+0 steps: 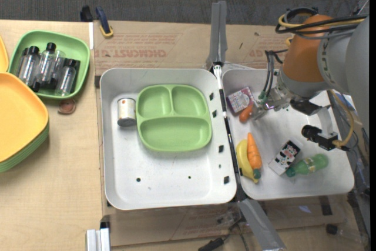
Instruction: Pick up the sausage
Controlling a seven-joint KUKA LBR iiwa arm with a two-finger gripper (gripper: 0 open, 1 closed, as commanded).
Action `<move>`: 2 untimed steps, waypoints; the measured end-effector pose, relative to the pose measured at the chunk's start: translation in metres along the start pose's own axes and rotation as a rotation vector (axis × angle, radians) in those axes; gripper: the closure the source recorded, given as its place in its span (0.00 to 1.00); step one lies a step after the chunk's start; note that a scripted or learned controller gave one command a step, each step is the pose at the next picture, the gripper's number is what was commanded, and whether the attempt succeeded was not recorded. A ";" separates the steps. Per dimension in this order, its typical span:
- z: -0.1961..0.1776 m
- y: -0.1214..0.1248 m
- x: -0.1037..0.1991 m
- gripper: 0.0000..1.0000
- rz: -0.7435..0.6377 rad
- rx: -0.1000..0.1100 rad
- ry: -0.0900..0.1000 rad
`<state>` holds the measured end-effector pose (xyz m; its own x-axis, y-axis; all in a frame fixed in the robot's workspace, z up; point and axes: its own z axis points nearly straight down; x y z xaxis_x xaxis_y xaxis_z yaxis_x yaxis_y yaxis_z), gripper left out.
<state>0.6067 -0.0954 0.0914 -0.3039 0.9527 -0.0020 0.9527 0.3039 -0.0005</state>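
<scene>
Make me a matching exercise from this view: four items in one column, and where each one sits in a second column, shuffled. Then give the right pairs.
Items:
1. green divided plate
2. carrot
3. small bottles
4. metal can

Places:
A. in the green tray on the bench, left of both bins
B. middle of the left bin
C. right bin, beside the banana
D. left bin, just left of the plate

Pairs: 1-B, 2-C, 3-A, 4-D
</scene>
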 end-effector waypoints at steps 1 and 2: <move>0.000 0.000 0.000 0.00 -0.001 0.000 0.000; -0.100 0.036 0.103 0.00 0.078 0.002 0.000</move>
<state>0.6093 0.0142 0.1910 -0.2283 0.9736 -0.0017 0.9736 0.2283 -0.0019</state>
